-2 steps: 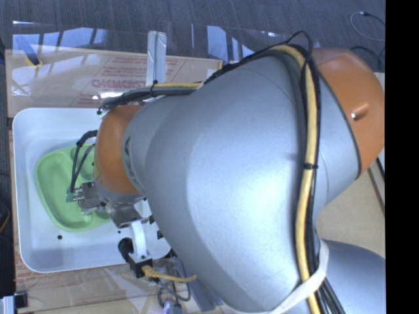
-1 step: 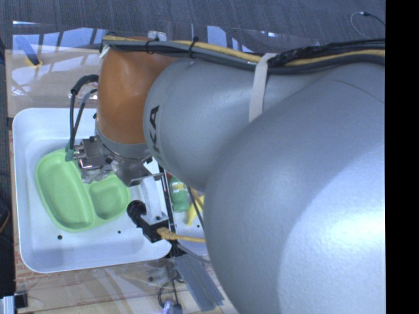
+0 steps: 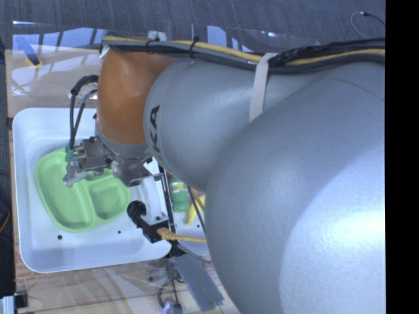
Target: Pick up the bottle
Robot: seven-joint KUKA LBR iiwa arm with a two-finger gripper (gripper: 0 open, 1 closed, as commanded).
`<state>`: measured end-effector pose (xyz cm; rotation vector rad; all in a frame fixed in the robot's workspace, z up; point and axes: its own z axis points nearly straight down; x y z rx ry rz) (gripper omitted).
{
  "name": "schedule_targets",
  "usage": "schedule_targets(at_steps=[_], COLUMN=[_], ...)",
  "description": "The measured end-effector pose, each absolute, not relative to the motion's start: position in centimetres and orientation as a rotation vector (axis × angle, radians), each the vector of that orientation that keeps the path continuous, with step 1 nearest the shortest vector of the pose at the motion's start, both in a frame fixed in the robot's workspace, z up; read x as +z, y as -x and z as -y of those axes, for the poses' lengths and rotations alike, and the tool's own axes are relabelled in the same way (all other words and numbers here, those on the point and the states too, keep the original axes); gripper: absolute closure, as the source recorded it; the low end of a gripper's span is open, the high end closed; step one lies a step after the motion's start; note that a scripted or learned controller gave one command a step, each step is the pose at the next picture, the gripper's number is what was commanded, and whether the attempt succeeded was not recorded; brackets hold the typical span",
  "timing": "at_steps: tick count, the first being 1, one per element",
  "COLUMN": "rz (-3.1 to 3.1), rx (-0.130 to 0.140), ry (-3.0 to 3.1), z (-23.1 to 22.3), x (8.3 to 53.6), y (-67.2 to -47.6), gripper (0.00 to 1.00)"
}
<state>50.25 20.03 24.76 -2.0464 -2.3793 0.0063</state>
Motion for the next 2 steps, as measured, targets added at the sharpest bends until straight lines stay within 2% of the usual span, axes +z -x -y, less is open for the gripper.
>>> schedule_targets(at_steps=[1,2], rz=[2.336,2.385], rx=[0.008,0.004], ry=[2.096,2.04], z=[-16.5,-11.9], x=[20.1,9.5], y=[-47.5,-47.5], gripper=[0.0,0.0])
